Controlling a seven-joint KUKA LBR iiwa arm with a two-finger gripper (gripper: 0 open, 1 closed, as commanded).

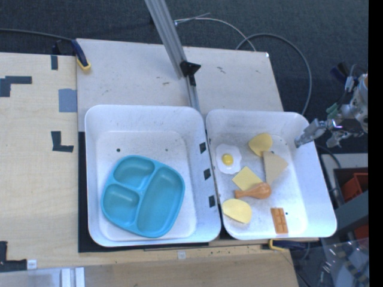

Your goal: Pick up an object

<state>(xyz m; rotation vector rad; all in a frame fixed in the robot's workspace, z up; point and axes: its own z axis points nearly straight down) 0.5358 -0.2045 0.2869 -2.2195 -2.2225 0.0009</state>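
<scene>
Gripper (308,133) hovered over the right-hand white bin's (311,178) right rim, holding nothing; finger spacing unclear. Approach step; next, descend onto toy food.

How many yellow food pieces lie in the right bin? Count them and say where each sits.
3, not counting the egg: a round piece near the bin's top, a square slice mid-bin, and an oval piece at the lower left. None looks hidden.

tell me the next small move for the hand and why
Probably move the hand inward over the right bin toward the food pieces. It now sits at that bin's upper right rim, apart from everything. The nearest pieces are the round yellow piece and the tan wedge, so lining up above one of them would come before any descent.
</scene>
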